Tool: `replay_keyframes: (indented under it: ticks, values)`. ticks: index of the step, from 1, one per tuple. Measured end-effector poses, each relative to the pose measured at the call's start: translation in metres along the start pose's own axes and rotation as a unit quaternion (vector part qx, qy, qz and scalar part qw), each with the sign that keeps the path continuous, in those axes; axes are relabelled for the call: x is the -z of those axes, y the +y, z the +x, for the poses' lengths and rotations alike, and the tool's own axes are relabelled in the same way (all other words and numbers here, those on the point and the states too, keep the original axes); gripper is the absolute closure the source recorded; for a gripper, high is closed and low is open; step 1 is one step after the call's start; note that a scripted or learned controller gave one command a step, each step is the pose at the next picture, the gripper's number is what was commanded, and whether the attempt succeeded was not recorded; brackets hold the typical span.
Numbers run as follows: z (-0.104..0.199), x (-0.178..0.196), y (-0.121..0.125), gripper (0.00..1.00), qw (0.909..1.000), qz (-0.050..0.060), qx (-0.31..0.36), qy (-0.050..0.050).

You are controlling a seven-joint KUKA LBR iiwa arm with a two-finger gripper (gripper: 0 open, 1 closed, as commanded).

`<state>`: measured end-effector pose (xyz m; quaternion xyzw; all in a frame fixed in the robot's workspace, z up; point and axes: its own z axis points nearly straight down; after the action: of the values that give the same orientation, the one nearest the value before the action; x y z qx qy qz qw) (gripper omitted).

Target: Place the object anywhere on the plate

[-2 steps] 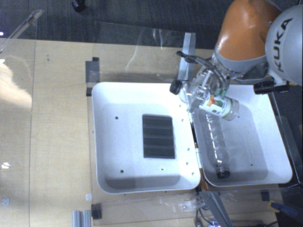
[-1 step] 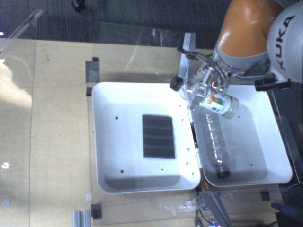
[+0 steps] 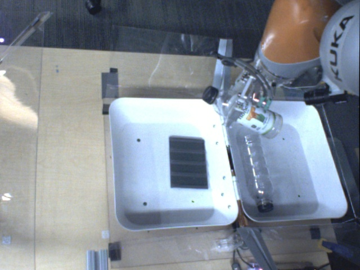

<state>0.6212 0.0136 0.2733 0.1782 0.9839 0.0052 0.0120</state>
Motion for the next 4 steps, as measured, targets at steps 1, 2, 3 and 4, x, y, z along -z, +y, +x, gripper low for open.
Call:
replay_keyframes:
  ticks: [1,2,3,4]
  values:
    - [-0.002,0.113,0.003,1.00,0.9923,0.003,0.123,0.004]
    - [-0.003,0.125,0.006,1.00,0.9923,0.001,0.124,-0.002]
    - [0.071,0.120,-0.019,1.00,0.9987,0.005,-0.051,0.006]
    - [0.097,0.058,-0.025,1.00,0.9993,0.006,-0.036,0.008]
